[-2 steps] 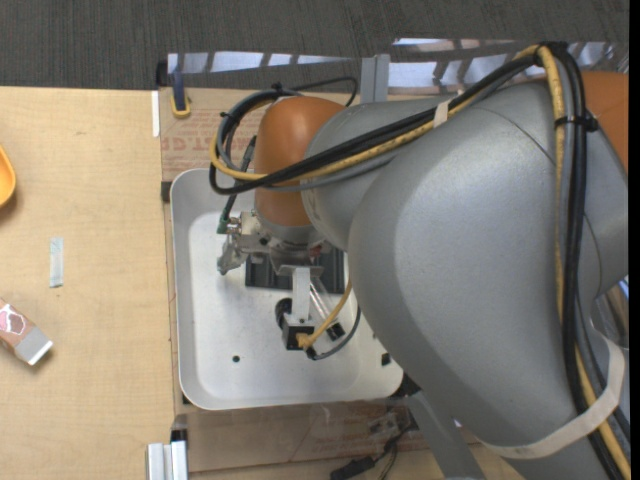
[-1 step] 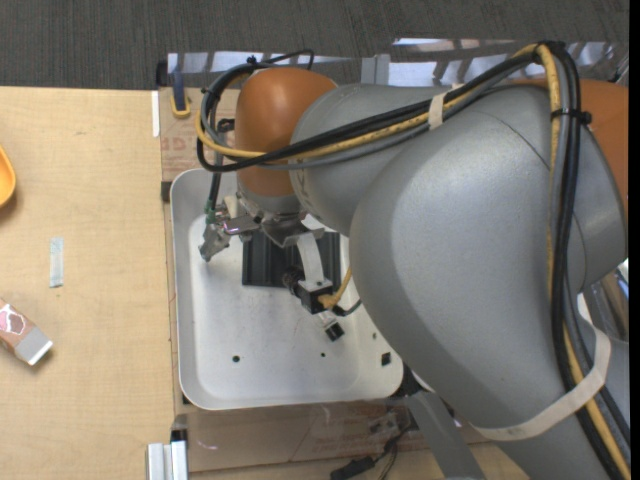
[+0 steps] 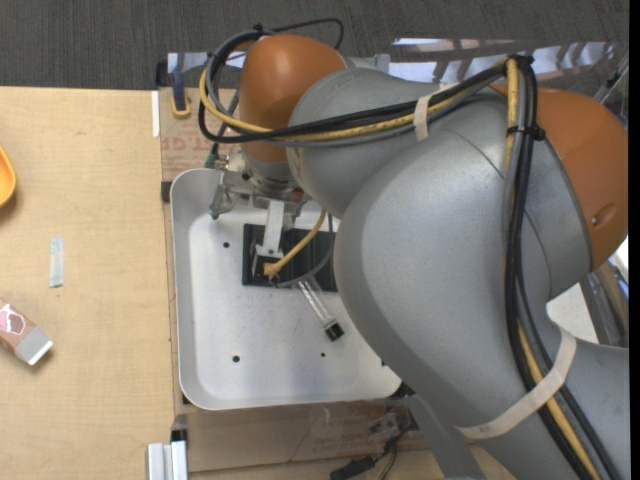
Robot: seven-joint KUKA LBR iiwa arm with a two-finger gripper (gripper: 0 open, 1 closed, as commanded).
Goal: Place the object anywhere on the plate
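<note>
My gripper (image 3: 330, 328) reaches down into the left white bin (image 3: 200, 368). Its black body (image 3: 268, 253) hangs under the orange wrist band (image 3: 285, 88), and its thin tip sits just above the bin floor near the middle. Nothing shows at the tip, and the slant of the view hides how it stands. The big grey arm link (image 3: 450, 268) covers the right side of this bin and everything beyond it.
On the wooden bench (image 3: 90, 168) left of the bin lie a small grey strip (image 3: 56, 263), a pink and white packet (image 3: 22, 333) and, at the left edge, part of an orange item (image 3: 4, 178). Yellow and black cables (image 3: 400, 118) run along the arm.
</note>
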